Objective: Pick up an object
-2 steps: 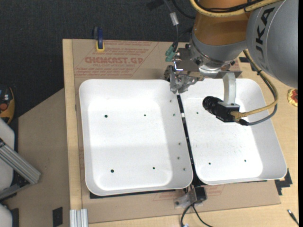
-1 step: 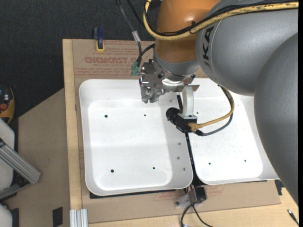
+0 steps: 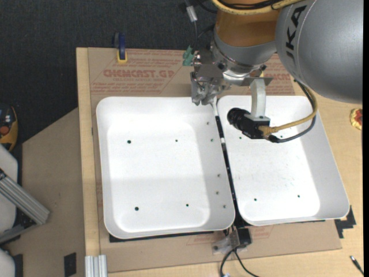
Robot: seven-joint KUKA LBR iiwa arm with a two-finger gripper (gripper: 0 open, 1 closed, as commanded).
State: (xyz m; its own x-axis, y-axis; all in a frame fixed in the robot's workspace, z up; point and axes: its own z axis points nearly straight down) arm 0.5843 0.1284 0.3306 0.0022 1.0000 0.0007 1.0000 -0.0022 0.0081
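My gripper point(image 3: 203, 96) hangs below the grey and orange wrist at the far rim where the two white bins meet. It sits over the back right corner of the left bin point(image 3: 115, 154), right by the divider. The arm's bulk hides the back of the right bin point(image 3: 300, 172). On both bin floors I see bare white plastic with a few small dark dots. A black unit point(image 3: 247, 124) with a yellow cable is fixed on a white bracket off the wrist and hangs over the right bin's back left part.
Both bins rest on a brown board point(image 3: 144, 68) with red print. A blue and yellow clamp point(image 3: 120, 46) stands at the board's back edge. A small connector and cable point(image 3: 233, 241) lie at the front edge, and metal rails point(image 3: 23, 203) sit at far left.
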